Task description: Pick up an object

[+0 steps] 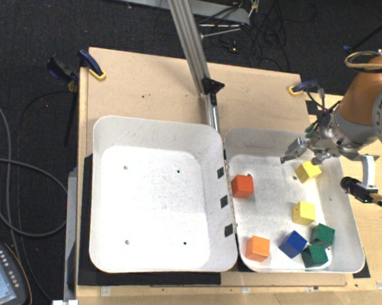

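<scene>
Seen from above at a slant, the bench [156, 86] carries two shallow white bins side by side. The left bin [113, 136] has open floor from rim to rim. The right bin [254, 144] holds every block, and most of them crowd its 4 to 6 o'clock part, leaving the 10 to 12 o'clock part of its floor free.

The arm [370, 97] comes in from 3 o'clock, and the gripper [307, 158] hangs over the right bin's 1 o'clock area, close to the far rim and the right wall. An upper yellow block [308, 171] sits directly at the fingertips, at the gripper's 6 o'clock. The view does not settle whether the fingers are spread or closed, nor whether the block is between them or just beside them.

Counted, there are seven blocks:
- Yellow, two: the upper one at the gripper, and a lower yellow block [304, 212] well apart from it toward 6 o'clock.
- Orange, two: a darker orange block [242, 185] near the dividing rim at the bin's 9 o'clock, with free floor around it, and a lighter orange block [257, 248] at 7 o'clock, near the near rim.
- Green, two: one green block [323, 234] and another green block [315, 256] touching each other in the 5 o'clock corner, hard against the wall.
- Blue, one: a blue block [294, 244] just beside the green pair, on their 9 o'clock side.
</scene>
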